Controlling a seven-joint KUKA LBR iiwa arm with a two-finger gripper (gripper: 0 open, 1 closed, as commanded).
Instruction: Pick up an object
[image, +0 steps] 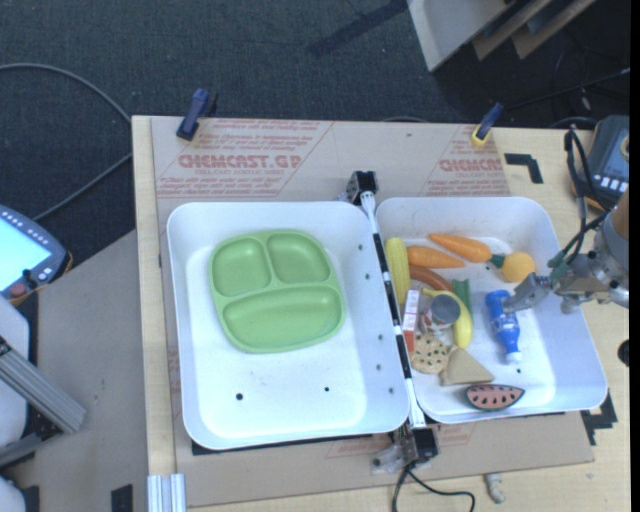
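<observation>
Pincer poised at right bin, beside blue bottle.
Pincer (528, 292) opening cannot be told; toy food crowds blue bottle (503, 322), divided green plate (277, 291) alone in left bin.

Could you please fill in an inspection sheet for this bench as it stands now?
Surface: pale board bearing two shallow white bins, left bin, right bin.
Job's things: toy food heaped in the right bin, with orange carrot, blue bottle, watermelon slice, yellow corn cob.
Clutter: green divided plate in the left bin.
Grippers: two-finger gripper over the blue bottle.
Cables: grey cable on the floor.
Surroundings: dark carpet.
</observation>
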